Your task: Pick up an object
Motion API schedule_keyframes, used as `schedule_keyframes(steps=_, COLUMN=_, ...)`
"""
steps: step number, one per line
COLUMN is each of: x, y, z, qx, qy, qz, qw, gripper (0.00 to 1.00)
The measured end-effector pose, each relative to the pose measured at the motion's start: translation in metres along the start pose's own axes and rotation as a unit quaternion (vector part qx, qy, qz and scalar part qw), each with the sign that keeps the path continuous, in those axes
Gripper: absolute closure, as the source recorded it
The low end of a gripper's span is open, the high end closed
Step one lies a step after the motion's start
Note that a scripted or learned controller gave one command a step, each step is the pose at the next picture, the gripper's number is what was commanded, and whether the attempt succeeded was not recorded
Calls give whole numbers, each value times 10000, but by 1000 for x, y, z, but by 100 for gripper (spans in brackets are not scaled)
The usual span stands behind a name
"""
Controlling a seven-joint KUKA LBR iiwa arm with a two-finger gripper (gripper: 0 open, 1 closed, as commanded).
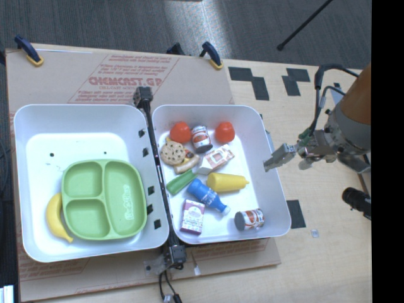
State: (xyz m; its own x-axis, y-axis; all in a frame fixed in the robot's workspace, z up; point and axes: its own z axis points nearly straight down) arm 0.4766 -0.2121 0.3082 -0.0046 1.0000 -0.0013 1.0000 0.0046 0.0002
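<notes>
Lots of colour in two white bins

We've got a lime green divided plate (pixel 104 199) and a yellow banana (pixel 55 218) in the left white bin (pixel 38 122). In the right white bin (pixel 252 122) we see two red-orange tomatoes (pixel 180 132), a tan cookie with dark chips (pixel 171 151), a yellow bottle (pixel 227 182), a blue bottle with a white cap (pixel 207 196), a green pepper (pixel 181 182), a pink-and-white carton (pixel 192 216) and a grey can with a red label (pixel 249 219). Under it all we see brown cardboard with red print (pixel 123 77), and blue-and-yellow clamps (pixel 213 54).
</notes>
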Motion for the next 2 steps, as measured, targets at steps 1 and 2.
schedule_keyframes(steps=1, x=69, y=0, z=123, qx=25, qy=13, qz=-16, qw=10000, gripper=0)
schedule_keyframes(steps=2, x=68, y=52, z=203, qx=6, qy=3, qz=-12, qw=10000, gripper=0)
